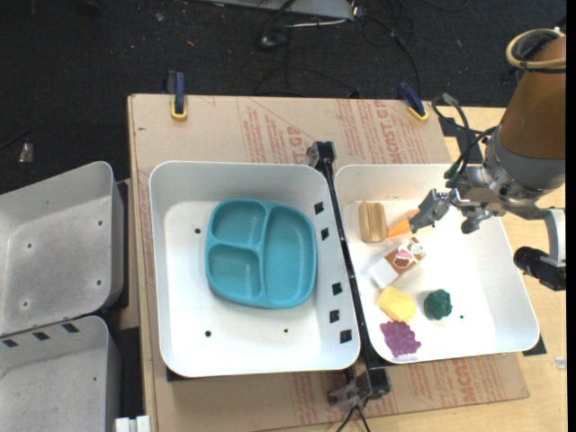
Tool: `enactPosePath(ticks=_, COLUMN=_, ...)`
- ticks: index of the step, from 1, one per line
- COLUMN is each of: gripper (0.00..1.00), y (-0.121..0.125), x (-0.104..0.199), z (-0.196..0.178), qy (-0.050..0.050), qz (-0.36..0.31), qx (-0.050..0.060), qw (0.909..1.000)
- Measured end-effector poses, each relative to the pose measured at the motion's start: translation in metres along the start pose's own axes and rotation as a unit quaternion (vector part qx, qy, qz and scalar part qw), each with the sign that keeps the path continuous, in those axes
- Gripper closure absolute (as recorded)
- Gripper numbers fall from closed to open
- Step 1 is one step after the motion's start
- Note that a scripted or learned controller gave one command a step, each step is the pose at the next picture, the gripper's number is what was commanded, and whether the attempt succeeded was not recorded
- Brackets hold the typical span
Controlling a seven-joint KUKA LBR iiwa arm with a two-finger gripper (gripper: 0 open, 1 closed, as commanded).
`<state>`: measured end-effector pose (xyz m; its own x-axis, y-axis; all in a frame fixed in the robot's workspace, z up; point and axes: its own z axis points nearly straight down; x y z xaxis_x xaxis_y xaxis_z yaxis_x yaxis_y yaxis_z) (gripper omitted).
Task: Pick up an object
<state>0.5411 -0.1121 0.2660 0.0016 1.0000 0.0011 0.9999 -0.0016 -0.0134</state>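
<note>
Camera view puts the claw [441,207] over the right bin [504,282], just beside an orange piece [400,227]. Whether it is apart or together, I cannot tell.

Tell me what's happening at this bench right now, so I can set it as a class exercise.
A grey robot arm reaches in from the right over the right bin, its claw low near an orange piece and a tan block. Nothing is visibly held in the claw. Also lying in that bin are a small red-and-white item, a yellow piece, a green piece and a purple bunch. The left bin holds a teal divided tray.
</note>
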Motion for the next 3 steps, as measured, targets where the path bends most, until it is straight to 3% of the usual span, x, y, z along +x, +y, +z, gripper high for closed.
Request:
enactPosePath(ticks=1, gripper=0.00, y=0.002, x=0.001, z=-0.007, qy=-0.001, qz=-0.001, qx=-0.006, qw=1.0000)
enactPosePath(ticks=3, gripper=0.00, y=0.016, x=0.006, z=0.082, qy=-0.001, qz=0.000, qx=-0.006, qw=1.0000)
